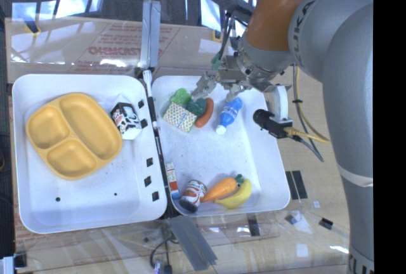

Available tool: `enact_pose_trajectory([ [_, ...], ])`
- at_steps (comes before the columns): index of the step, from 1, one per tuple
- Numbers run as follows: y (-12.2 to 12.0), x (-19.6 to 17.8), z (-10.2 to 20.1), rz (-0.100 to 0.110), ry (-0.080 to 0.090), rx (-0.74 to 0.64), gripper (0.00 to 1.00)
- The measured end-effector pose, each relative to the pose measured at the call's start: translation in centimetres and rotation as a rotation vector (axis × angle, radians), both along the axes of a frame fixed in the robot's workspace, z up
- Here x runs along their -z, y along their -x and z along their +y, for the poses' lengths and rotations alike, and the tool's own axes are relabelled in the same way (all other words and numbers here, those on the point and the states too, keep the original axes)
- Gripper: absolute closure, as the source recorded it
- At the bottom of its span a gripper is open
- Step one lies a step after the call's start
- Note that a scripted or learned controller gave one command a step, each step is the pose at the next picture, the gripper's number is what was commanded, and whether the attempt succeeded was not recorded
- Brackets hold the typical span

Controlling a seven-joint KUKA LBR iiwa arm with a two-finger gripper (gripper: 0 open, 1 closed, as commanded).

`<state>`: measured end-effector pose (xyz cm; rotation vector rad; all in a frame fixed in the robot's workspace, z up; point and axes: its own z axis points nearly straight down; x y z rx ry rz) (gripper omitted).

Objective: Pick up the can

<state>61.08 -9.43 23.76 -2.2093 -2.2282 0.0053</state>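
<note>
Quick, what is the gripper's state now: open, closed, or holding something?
Gripper: open, holding nothing, above the far end of the right bin; the can lies at the near end.

The arm is a thick, smooth grey tube with a broad orange band above the wrist, black cables looping along it, and a slim metallic two-finger gripper beside a small black cylindrical fitting.

Probably robotics lab: bench, two white bins, taped markers.
</note>
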Motion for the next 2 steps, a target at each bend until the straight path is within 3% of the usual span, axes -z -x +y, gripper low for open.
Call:
enact_pose_trajectory([
  [1, 1.1, 1.7, 2.9, -0.001, 0.001, 0.024, 0.0],
  [2, 7.7, 10.0, -0.1, 0.001, 0.0, 0.034, 0.0],
])
